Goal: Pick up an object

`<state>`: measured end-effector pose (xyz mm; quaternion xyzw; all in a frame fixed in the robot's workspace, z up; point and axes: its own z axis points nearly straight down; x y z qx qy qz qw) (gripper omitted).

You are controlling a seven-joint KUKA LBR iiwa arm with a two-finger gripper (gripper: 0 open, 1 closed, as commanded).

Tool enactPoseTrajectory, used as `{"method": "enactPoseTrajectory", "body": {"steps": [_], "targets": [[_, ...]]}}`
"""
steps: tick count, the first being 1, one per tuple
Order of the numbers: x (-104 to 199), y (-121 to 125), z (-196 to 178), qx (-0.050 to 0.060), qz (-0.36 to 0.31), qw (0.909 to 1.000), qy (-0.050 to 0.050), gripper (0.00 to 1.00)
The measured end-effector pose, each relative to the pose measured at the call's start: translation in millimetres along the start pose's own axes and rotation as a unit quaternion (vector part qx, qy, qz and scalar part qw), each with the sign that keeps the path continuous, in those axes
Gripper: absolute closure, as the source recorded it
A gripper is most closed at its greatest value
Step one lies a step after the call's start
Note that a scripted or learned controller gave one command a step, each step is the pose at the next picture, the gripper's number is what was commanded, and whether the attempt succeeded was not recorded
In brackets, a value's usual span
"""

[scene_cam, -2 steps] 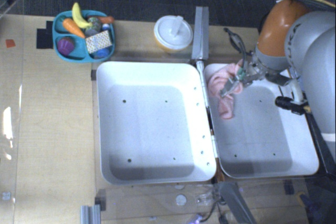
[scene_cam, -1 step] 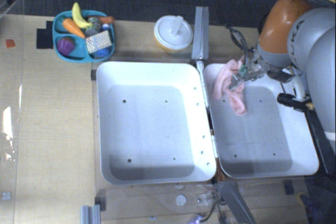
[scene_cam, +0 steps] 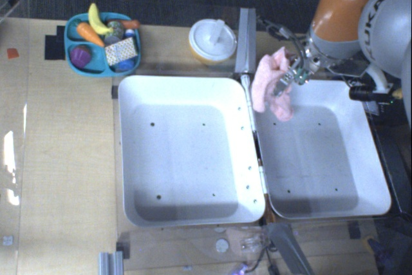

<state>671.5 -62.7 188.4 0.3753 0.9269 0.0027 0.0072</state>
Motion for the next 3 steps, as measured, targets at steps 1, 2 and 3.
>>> {"method": "enactPoseTrajectory", "body": {"steps": [1, 2, 3], "targets": [[11, -5, -24, 0.002, 0.203, 0.9792, 0.001, 1.0], [-5, -7, 2, 0.003, 0.118, 0.993, 0.002, 1.0], [16, 15, 2, 0.002, -0.031, 0.9995, 0.002, 1.0]]}}
